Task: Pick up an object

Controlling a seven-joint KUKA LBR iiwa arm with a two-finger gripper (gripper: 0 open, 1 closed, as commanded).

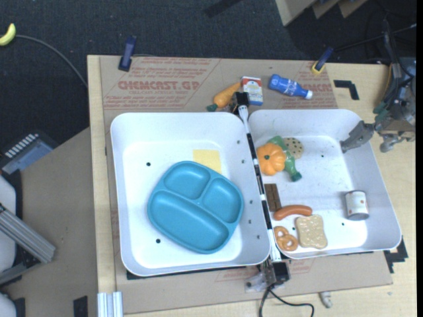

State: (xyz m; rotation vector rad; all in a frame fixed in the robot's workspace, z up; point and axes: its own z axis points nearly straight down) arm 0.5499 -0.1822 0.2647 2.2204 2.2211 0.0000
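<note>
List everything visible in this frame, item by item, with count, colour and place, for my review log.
Bins: 2, white, side by side on the bench.
Divided plate: 1, blue, left bin.
Cheese slice: 1, yellow, left bin, partly under the plate.
Toy pumpkin: 1, orange, right bin, upper left.
Green toy vegetable: 1, green, beside the pumpkin.
Chocolate bar: 1, brown, right bin, left edge.
Sausage: 1, orange-red, right bin, lower left.
Pretzel: 1, orange-brown, near corner.
Cracker: 1, tan, beside the pretzel.
Can: 1, silver, right bin, right side.
Bottle: 1, blue, behind the bins.
Carton: 1, red-white, behind the bins.
Carrot: 1, orange, behind the bins.
Clamps: 2, blue, board's far edge.
Gripper: 1, grey, above the right bin's far right corner.
</note>
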